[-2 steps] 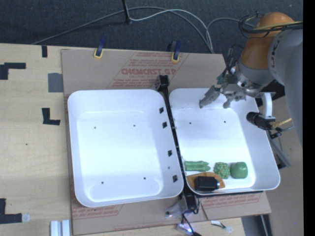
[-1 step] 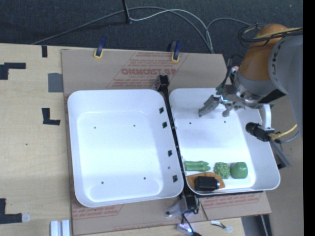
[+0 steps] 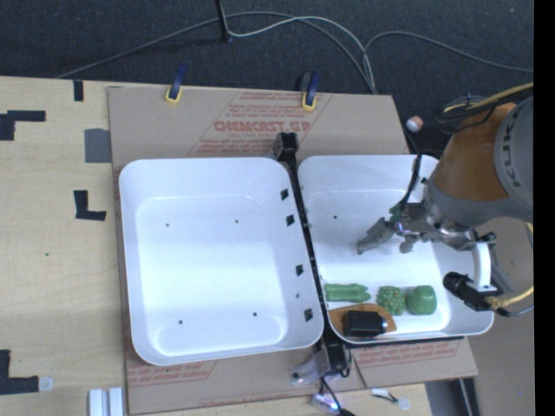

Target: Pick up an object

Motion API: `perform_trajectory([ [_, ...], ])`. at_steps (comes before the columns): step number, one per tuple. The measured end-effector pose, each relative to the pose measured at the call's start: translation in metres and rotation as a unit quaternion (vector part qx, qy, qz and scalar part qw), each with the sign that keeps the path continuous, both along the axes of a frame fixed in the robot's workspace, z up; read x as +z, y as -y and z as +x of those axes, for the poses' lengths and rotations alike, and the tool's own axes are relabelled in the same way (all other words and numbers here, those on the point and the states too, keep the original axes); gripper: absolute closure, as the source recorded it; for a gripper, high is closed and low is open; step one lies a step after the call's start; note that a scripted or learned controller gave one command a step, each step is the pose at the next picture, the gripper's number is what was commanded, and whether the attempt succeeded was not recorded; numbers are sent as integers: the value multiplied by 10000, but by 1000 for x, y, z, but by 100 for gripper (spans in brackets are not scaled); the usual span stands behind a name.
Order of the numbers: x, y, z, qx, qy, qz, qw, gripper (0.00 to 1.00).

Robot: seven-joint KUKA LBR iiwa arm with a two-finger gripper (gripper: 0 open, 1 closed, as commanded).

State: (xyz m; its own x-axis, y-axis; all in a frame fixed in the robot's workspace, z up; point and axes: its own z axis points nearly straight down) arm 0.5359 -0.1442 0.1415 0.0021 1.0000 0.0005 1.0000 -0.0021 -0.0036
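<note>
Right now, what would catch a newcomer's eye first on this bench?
The grey and orange arm reaching in from the right, its tool above the right bin. Then the green items along that bin's near edge: a long green piece, a bumpy one, a round one.

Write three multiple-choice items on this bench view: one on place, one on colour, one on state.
1. The objects lie in which bin?
A. left
B. right
C. both

2. What colour is the rounded block beside the broccoli-like piece?
A. green
B. red
C. blue

3. The end effector is:
A. gripping the black object
B. above the right bin, apart from the objects
C. over the left bin

Key: 1 B, all sit along the right bin near edge. 2 A, the rounded block is green, like the broccoli-like piece. 3 B, the end effector is clear of the black object.
</note>
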Motion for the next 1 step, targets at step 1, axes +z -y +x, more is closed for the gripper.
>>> perform_trajectory([
  [1, 51, -19, 73, 28, 42, -6, 10000, 0],
])
